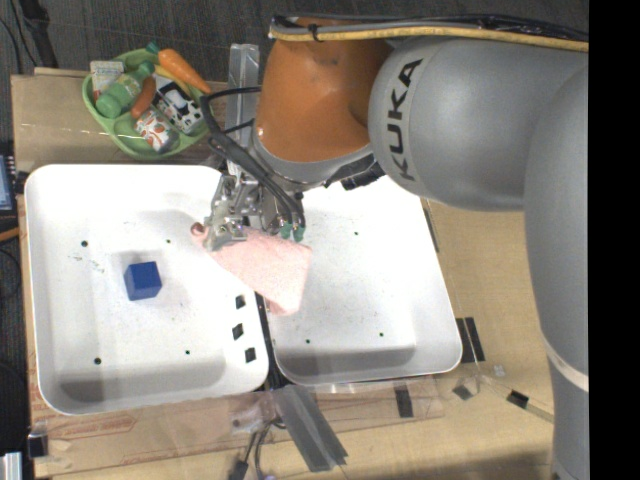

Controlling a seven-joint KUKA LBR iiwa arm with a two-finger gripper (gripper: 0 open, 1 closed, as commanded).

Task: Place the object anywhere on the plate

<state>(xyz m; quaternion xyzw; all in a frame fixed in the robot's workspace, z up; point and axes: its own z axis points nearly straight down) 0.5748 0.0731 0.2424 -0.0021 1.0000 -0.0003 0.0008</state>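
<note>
While the gripper [250, 220] sits low over the seam between the two white bins, the pink piece [272, 271] lies right under it, its upper edge touching the gripper and its lower part draped across the left bin's right wall [252, 320] into the right bin [380, 298]. Can't tell whether the gripper is closed or has hold of it. The pink piece is likely the task's thing: it looks thin, soft and floppy, like cloth or foam, so light, not fragile, prone to sag and fold. Best taken by pinching an edge or corner, not the flat middle. A blue cube [143, 280] rests in the left bin, well apart. A green bowl of toy food [140, 103] stands on the surface [60, 98] behind. Dark floor beyond.
</note>
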